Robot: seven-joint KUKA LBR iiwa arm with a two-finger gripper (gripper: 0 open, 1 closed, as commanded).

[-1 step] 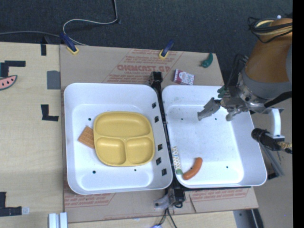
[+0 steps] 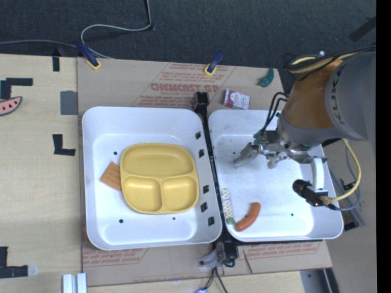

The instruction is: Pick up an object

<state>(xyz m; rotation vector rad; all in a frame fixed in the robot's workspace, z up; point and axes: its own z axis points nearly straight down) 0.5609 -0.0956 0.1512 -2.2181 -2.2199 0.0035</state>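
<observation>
Bench surface, far left: light wood-toned top with black tape marks and a pink object at the left edge.
Cardboard sheet: brown printed cardboard lies under both bins; a yellow-and-blue clip sits at its upper left corner and a second one at the middle of its upper edge.
Left bin: shallow white bin, rounded corners.
Left bin contents: one yellow divided tray with three compartments, lying flat near the bin's centre; one tan cracker-like square just beside the tray's left edge, partly under it.
Divider: black bracket strip runs between the two bins, which stand side by side.
Right bin: shallow white bin.
Right bin contents: one orange-red sausage-shaped object near the front wall, well apart from the gripper; one narrow printed packet along the left wall, just beside the sausage.
Gripper: gripper is over the upper middle of the right bin, pointing left; fingers appear close together with nothing between them.
Arm: grey arm with orange band enters from the right.
Outside the bins: one small red-and-white packet on the cardboard above the right bin; one teal item near it.
Background: dark carpet beyond the bench, crossed by a cable.
</observation>
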